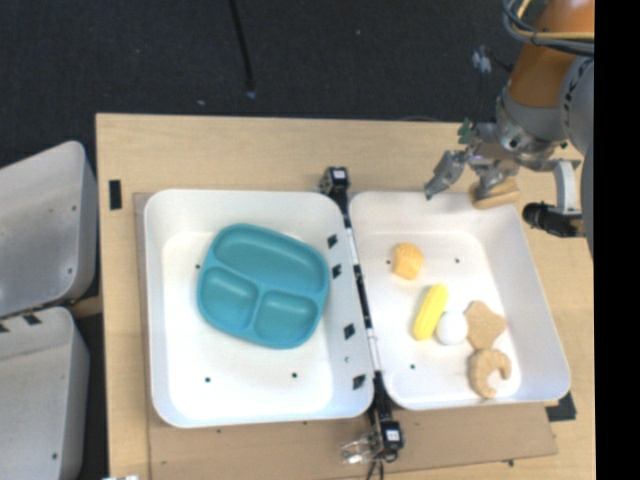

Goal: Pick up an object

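Two white bins on a wooden bench, arm raised over the far right corner.

The left bin [170,388] holds a teal divided plate [263,285], lying flat near its middle, tilted a little against the bin's edges. In the right bin [520,268] an orange-yellow lump [407,261] sits toward the far left, apart from the rest. Nearer the front, a yellow banana-shaped piece [430,311] lies on a slant, touching a small white ball [452,329] at its right. Just beside the ball is a tan biscuit-like piece [485,322], and a second curved tan piece [489,371] lies nearer still. The gripper [468,173] hangs above the bin's far rim, fingers spread apart with nothing between them, well apart from the pieces below. A tan block [497,194] shows just under its right finger, on the rim.
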You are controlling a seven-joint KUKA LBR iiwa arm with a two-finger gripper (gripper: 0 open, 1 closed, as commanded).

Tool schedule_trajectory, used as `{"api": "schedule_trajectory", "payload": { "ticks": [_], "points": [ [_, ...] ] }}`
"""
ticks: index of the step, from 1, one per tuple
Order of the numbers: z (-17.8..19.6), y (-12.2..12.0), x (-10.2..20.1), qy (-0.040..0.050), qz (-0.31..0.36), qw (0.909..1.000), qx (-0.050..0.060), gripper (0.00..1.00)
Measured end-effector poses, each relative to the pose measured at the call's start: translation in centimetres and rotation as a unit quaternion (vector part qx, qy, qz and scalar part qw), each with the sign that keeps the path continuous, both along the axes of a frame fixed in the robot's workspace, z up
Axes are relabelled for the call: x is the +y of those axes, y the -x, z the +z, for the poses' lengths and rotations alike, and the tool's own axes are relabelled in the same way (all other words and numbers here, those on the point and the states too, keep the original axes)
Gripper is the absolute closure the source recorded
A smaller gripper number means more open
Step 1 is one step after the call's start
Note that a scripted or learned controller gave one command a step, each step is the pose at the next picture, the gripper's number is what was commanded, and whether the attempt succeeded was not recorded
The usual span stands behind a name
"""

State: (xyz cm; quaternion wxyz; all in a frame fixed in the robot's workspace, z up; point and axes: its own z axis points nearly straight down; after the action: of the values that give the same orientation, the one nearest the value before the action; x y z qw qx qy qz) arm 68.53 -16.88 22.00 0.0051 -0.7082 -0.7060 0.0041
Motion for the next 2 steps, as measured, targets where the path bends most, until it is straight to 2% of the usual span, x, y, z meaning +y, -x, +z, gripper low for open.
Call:
{"api": "schedule_trajectory", "payload": {
  "ticks": [1,2],
  "points": [
    [1.0,-0.3,0.0,0.0014,0.001,1.0000,-0.007,0.00],
    [-4.4,-0.3,0.9,0.0012,0.003,1.0000,-0.005,0.00]
  ]
}}
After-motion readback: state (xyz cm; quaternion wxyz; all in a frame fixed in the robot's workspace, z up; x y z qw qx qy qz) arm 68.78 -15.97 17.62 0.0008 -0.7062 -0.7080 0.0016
